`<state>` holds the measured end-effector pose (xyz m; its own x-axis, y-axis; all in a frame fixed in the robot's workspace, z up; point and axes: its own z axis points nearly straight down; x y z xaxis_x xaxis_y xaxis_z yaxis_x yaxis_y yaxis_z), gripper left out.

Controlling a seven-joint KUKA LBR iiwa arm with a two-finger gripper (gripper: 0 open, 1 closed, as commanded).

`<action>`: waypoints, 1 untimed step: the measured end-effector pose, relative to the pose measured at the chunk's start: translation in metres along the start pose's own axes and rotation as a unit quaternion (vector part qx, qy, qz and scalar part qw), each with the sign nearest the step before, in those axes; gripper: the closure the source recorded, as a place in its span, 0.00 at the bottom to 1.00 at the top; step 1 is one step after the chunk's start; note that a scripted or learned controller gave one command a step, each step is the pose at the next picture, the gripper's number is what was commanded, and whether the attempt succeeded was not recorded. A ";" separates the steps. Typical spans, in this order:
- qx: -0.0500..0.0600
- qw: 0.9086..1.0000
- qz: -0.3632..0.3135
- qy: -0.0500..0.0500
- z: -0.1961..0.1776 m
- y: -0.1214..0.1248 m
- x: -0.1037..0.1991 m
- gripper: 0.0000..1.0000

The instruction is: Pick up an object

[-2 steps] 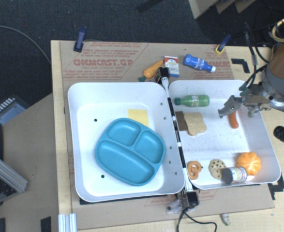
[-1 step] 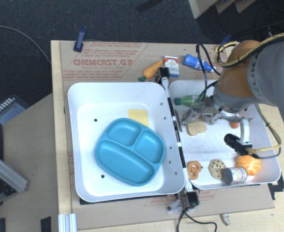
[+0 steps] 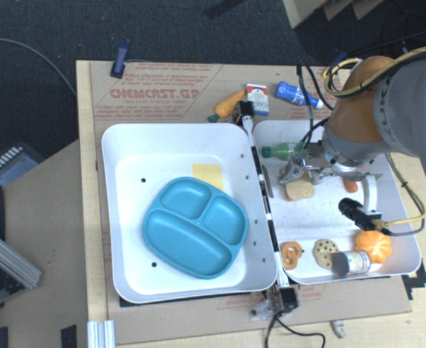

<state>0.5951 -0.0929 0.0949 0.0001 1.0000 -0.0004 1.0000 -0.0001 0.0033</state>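
I am hovering my gripper (image 3: 300, 167) in the right bin (image 3: 394, 263), fingers spread narrowly and holding nothing. The tan bread-like piece (image 3: 299, 190) is lying just at its 6 o'clock. I am judging this the approach; next I need to descend and close.

A blue divided plate (image 3: 195, 227) and a yellow slice (image 3: 207, 173) are seen in the left bin (image 3: 118, 194). The gripper (image 3: 300, 167) is positioned just above a beige bread-like piece (image 3: 299, 190) in the right bin (image 3: 398, 263).
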 end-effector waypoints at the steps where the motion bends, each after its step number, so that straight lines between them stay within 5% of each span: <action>1: 0.000 1.000 -0.001 0.001 -0.091 -0.010 0.072 1.00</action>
